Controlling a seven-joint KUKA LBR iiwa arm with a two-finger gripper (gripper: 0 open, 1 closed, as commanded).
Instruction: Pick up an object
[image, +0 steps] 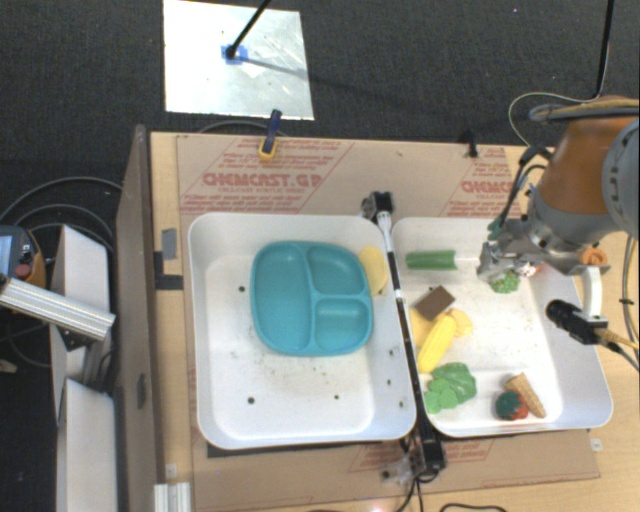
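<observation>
My claw (508, 268) hangs low in the right bin (590, 395), near its back edge, just above a small green lump (505, 283) that looks like a toy vegetable; I cannot tell from this slant how the claw is set or whether it grips anything. The lump sits right under the claw's tip, partly hidden by it. Behind and to the side, toward the divider between the bins, a green cucumber (431, 260) lies along the back wall. Nearer the middle of this bin a brown block (435, 301) rests just beside a yellow banana (441, 338), which stretches toward the front. Close to the front edge are a leafy green piece (451, 386) and, well apart from it toward the front right corner, an ice cream cone (520, 397) with a red and green top. The left bin (222, 400) carries a teal divided plate (309, 299), and a pale yellow piece (374, 268) touches the plate's edge by the divider. Both bins sit on the counter (300, 170).
</observation>
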